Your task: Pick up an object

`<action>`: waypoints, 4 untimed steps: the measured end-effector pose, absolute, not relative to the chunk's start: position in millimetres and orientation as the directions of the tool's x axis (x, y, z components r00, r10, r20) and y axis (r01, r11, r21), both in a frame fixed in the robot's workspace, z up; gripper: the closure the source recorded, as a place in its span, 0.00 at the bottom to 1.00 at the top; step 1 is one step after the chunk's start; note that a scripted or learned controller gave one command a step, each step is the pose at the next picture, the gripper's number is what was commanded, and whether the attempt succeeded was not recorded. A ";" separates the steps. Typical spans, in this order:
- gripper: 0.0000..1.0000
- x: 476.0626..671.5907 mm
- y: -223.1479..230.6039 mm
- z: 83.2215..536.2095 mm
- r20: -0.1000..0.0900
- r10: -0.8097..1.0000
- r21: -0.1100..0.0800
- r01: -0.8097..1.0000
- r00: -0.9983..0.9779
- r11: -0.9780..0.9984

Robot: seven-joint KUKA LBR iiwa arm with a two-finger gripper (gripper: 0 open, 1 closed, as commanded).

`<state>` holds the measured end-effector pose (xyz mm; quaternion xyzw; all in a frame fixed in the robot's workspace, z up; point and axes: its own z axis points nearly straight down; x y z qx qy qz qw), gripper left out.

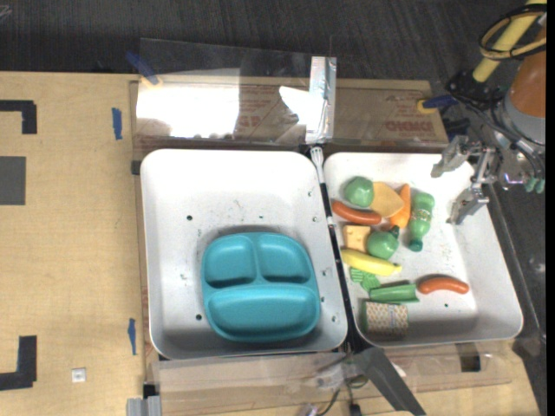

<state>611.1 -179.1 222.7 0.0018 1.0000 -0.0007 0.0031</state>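
Right bin (499, 306): toy vegetables, including a green bottle (421, 219) and red chili (443, 285). Left bin (173, 198): teal divided tray (258, 284). Gripper (461, 185): over right bin's far right corner, fingers spread, nothing between them.

Robotics lab, taped bench (61, 232), two white bins (165, 180), toy food (381, 232)

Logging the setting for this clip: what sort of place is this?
Probably a robot lab's bin-picking bench. Two shallow white bins sit side by side, the right bin holding toy food, the left bin a teal divided tray, with the gripper above.
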 end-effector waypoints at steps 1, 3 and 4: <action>0.00 635.6 -192.2 94.9 0.005 0.015 0.001 0.015 -1.000 1.000; 0.00 607.7 -96.1 89.5 -0.010 -0.129 -0.004 -0.129 -0.992 0.992; 0.00 583.7 -94.8 90.0 -0.014 -0.063 -0.004 -0.063 -0.998 0.998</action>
